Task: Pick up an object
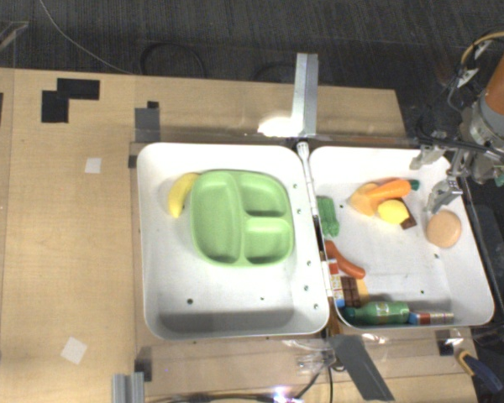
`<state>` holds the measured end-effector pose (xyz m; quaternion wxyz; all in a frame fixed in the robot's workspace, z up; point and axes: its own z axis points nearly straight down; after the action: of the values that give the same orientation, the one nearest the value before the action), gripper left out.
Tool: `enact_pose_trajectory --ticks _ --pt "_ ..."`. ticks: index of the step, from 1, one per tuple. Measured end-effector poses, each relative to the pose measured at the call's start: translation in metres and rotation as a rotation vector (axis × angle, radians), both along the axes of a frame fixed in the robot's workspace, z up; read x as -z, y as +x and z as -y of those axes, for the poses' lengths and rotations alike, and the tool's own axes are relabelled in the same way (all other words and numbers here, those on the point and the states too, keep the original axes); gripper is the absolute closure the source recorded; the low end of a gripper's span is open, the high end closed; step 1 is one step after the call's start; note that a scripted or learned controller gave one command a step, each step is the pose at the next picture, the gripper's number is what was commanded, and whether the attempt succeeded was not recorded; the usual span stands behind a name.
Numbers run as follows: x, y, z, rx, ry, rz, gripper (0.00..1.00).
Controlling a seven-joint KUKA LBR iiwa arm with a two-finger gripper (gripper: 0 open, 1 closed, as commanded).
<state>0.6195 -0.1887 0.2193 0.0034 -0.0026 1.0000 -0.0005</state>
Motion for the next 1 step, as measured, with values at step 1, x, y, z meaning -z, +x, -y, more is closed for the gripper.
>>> enact_pose_trajectory --ticks 1 --pt "0.1223 0.0494 -0.0112 0.076 0.003 -0.008 0.0"
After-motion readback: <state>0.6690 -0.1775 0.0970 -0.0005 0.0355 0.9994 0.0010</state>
